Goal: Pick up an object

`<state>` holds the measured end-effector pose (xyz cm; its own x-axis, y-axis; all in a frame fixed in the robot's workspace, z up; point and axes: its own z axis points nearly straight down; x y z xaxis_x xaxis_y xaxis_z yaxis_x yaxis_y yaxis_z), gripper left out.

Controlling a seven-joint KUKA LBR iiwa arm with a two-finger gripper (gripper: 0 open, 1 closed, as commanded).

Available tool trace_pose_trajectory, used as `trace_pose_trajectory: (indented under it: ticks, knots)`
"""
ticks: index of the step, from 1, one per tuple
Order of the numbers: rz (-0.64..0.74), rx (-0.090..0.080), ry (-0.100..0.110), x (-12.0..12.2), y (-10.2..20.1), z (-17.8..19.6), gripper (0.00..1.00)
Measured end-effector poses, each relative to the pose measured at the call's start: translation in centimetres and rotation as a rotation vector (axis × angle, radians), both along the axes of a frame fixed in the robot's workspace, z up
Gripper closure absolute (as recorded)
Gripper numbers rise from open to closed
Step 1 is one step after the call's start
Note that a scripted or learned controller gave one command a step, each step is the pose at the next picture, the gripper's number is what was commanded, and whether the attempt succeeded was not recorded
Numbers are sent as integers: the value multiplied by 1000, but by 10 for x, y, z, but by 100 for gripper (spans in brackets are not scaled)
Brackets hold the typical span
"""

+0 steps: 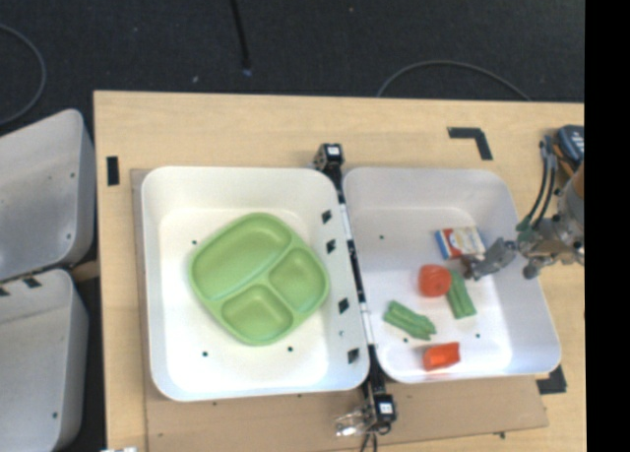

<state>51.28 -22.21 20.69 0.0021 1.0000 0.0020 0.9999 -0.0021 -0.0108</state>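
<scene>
Hovering at the right side of the right bin (492, 189), the gripper (507, 258) is sitting low near the bin's right wall, its two fingers spread apart with nothing between them; one dark finger (489, 263) is pointing left toward the objects, the other lying closer to the bin's edge. Nothing is being held, so by my reading the pick is not yet made and the whole grasp and lift are still to come.

Just beside that left finger, a green stick-shaped piece (460, 296) is lying nearly upright in the view, and a round red-orange object (433, 280) is resting against its left side. A small red, white and blue packet (460, 241) is lying just above them, near the finger as well. Farther toward the bin's front, a second green piece (409, 320) is lying at a slant, and an orange-red block (442, 355) is sitting near the front wall.

Across the divider, the left bin (167, 361) is holding a green compartment plate (259, 278), well apart from the gripper.
</scene>
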Motion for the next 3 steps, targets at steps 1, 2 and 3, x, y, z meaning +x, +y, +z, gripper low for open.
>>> trace_pose_trajectory:
  ticks: [1,2,3]
  knots:
    - [3,-3,-12,3,0,6,0]
    - [1,-2,-6,-6,-3,-54,0]
    - [-1,-2,-7,-7,-3,-107,0]
